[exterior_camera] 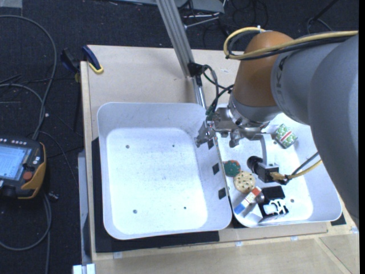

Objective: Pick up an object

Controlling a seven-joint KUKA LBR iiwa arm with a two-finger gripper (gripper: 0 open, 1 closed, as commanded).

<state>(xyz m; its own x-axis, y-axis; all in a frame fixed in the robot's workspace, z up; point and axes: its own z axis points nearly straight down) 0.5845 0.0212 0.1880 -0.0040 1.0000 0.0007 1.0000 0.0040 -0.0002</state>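
Camera view: reached in from the right as a grey arm (319,73) with an orange band (259,67), over the right bin (322,207) on the table (142,73). Hung low over that bin's upper left part, close to the wall shared with the left bin (154,170), as the end effector (235,137). Could not tell whether clenched or released, nor whether anything was grasped, with the wrist blocking the view.

Lay in the right bin, below the end effector and apart from it: a green round object (231,167), a tan perforated disc (244,181) just beside it, a red, white and blue piece (247,202) lower down, and black items (272,198) near the bottom edge. Sat further right, a green and white wrapped thing (284,136) near the arm. Rested off the table at the left, a handheld pendant (20,167).
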